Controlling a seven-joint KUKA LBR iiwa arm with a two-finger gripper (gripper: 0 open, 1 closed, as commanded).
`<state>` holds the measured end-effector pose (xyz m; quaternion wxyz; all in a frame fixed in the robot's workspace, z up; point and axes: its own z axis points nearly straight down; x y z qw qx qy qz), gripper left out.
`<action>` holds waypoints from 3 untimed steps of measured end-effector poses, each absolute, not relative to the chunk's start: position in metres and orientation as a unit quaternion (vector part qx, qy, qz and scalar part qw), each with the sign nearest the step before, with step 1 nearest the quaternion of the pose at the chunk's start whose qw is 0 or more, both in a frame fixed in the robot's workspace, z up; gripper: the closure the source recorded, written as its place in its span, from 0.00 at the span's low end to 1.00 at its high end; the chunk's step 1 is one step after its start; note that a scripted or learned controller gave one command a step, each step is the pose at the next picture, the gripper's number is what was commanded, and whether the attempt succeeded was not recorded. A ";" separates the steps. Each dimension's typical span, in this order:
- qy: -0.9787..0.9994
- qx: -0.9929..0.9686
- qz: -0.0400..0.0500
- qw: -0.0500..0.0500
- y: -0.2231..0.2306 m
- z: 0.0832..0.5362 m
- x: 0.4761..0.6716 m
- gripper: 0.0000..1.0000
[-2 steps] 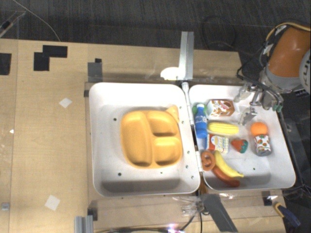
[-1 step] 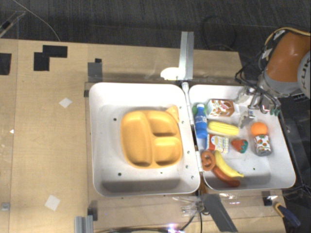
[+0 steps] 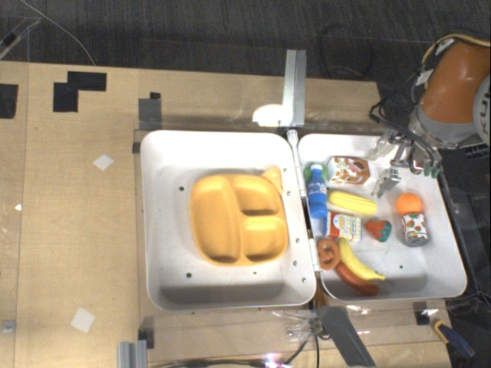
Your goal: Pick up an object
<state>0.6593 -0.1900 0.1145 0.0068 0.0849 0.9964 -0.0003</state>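
My end effector over the right bin's far corner

Nearest lies the banana [image 3: 359, 261], then the orange [image 3: 409, 203] just below my end effector [image 3: 399, 165], which hangs above the right bin [image 3: 449, 271]; whether it is open I cannot tell.

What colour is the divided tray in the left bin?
The divided tray is yellow-orange all over, seen best in the camera view.

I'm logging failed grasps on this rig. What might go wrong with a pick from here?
Two likely risks:
1. The toys in the right white bin lie packed together: the yellow banana touches the red sausage, so closing fingers may nudge or catch a neighbour.
2. The gripper hangs near the bin's far rim, where a descent might clip the wall.
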 end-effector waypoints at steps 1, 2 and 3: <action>0.996 0.085 0.000 0.006 -0.190 0.114 0.659 0.00; 0.996 0.085 0.000 0.006 -0.190 0.114 0.659 0.00; 0.914 0.406 0.001 0.004 -0.205 0.087 0.637 0.00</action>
